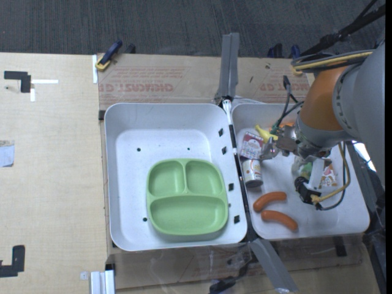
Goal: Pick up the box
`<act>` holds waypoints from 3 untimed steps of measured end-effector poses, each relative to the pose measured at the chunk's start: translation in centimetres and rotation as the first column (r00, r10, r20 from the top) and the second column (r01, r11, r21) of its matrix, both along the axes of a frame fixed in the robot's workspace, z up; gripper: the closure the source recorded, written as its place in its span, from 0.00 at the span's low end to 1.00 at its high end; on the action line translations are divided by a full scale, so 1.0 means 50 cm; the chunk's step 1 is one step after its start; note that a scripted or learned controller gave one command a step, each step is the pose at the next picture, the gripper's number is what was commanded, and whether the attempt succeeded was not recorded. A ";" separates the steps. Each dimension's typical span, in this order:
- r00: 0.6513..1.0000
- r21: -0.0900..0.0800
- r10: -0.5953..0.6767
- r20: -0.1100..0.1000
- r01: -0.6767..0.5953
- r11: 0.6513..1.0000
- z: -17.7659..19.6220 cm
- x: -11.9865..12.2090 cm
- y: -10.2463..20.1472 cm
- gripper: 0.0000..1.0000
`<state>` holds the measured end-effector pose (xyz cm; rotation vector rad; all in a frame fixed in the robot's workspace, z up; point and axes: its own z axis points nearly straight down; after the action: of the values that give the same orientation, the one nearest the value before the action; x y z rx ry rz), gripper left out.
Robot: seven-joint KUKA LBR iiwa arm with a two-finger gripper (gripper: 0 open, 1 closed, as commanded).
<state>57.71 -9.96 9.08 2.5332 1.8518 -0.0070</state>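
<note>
1. The arm (343,103) reaches in from the right, wrist bent down over the right bin (358,222).
2. The green tray (187,198) lies in the left bin (122,164), well left of the jaws.
3. The box (323,175) lies just beneath the jaws (309,164); whether they are apart or together I cannot tell.
4. Best to straddle the box squarely, clear of the sausages (275,210) just below-left and the can (252,171) to the left.
</note>
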 end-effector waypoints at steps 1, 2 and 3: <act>1.000 0.006 -0.017 -0.006 0.017 1.000 0.016 -0.115 0.012 0.00; 0.976 0.002 -0.218 -0.005 0.218 0.976 0.195 0.041 0.092 0.00; 0.986 0.003 -0.167 -0.007 0.167 0.986 0.058 -0.052 -0.012 0.00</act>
<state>55.12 -10.55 11.98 2.6858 1.6369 -0.0124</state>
